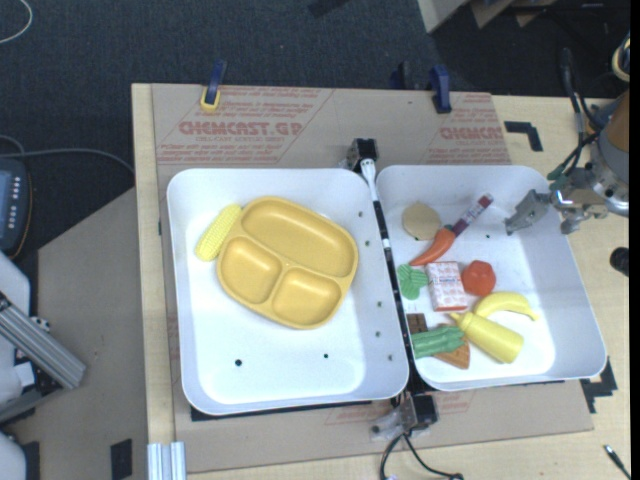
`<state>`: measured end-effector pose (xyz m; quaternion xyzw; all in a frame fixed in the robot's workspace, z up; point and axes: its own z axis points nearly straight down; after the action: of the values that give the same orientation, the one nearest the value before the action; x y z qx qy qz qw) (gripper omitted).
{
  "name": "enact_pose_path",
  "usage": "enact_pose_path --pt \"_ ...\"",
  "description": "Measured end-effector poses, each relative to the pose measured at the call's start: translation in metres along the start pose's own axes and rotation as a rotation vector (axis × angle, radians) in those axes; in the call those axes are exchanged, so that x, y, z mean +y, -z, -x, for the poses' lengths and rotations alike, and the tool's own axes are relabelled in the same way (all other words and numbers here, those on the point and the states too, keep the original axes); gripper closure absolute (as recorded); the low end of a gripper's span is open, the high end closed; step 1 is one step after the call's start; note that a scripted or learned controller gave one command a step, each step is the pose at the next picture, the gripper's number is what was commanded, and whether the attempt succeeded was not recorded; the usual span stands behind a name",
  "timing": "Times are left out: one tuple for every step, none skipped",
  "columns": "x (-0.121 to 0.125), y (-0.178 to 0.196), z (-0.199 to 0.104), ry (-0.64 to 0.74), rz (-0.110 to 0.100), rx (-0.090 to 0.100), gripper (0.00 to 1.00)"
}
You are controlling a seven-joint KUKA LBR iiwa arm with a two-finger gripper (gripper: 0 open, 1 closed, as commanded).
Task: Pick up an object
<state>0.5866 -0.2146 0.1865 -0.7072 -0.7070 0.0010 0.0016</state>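
From the overhead camera, we see the gripper point(548, 211) hanging at the far right rim of the right bin point(575, 278), its two fingers spread apart with nothing between them. The pickable things crowd the bin's left and near part: a carrot point(434, 247), a tan disc point(421, 219), a red tomato point(479, 276), a small printed box point(446, 285), a banana point(508, 306), a yellow bottle point(494, 339) and green pieces point(437, 342).

We judge the main risk to be the crowding: fingers coming down there could straddle two items, or nudge one aside and close on air. The round tomato and bottle may roll out of a pinch.

The bare floor under the gripper gives room to descend, though the rim is close, perhaps touching distance; the view is too slanted to say. The left bin point(200, 348) holds a yellow tray point(290, 261) and corn point(218, 232), with open floor around them.
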Motion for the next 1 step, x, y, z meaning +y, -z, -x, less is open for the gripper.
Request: enact_pose_path --pt "0.0083 -0.048 0.003 0.001 0.0 0.0 0.0"
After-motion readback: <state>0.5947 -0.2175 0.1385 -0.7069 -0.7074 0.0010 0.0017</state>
